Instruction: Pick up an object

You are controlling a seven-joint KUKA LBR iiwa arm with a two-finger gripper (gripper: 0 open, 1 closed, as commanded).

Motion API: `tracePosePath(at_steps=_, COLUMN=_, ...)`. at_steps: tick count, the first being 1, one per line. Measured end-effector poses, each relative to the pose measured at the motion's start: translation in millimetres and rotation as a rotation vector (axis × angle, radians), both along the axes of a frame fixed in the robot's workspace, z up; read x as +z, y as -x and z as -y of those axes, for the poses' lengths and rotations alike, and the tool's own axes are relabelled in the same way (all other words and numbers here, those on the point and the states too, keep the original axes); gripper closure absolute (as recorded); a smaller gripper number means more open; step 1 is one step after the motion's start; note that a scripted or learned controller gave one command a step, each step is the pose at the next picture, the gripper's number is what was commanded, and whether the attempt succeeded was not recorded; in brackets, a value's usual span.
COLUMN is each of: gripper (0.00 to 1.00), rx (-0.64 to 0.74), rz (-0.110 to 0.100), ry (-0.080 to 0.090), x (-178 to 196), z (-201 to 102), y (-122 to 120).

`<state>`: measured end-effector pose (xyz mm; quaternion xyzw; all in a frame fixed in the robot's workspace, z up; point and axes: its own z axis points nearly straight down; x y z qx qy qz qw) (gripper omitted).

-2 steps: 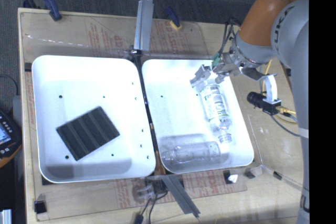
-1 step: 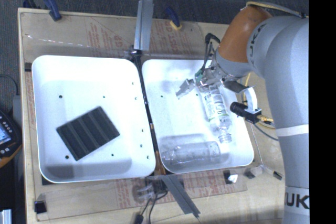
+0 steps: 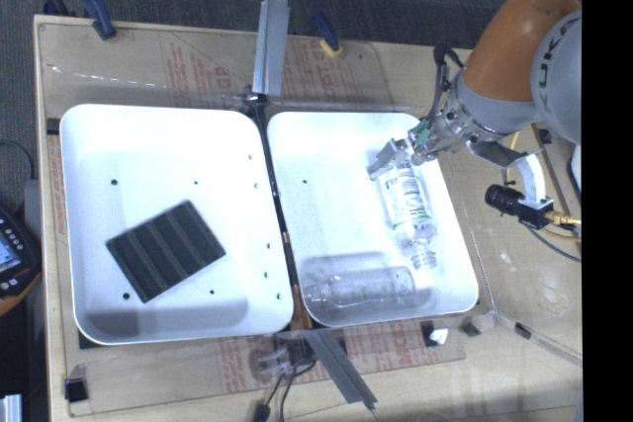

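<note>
The right bin [image 3: 326, 183] holds two clear plastic bottles. One bottle with a white label [image 3: 410, 210] lies along the bin's right side, its cap toward the front. The other clear bottle [image 3: 361, 290] lies on its side against the front wall. A dark ribbed rectangular pad [image 3: 165, 249] lies flat in the left bin [image 3: 148, 148]. My gripper [image 3: 392, 156] hangs at the far right corner of the right bin, just over the far end of the labelled bottle. Nothing shows as lifted off the bin floor.
A metal bar [image 3: 270, 44] stands behind the seam between the bins, with blue clamps [image 3: 96, 12] along the bench's back edge. A black connector with cables [image 3: 514, 201] hangs right of the right bin. A handheld device [image 3: 12, 252] sits at the left edge.
</note>
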<state>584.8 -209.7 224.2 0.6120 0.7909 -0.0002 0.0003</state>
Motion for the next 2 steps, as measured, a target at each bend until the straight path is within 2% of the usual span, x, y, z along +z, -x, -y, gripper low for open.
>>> tracePosePath(at_steps=1, gripper=0.0, rx=0.001, rz=-0.005, ry=-0.001, x=-75, z=-1, y=-26)
tracePosePath(at_steps=2, gripper=0.0, rx=-0.189, rz=-0.002, ry=0.0, x=-51, z=-1, y=-13)
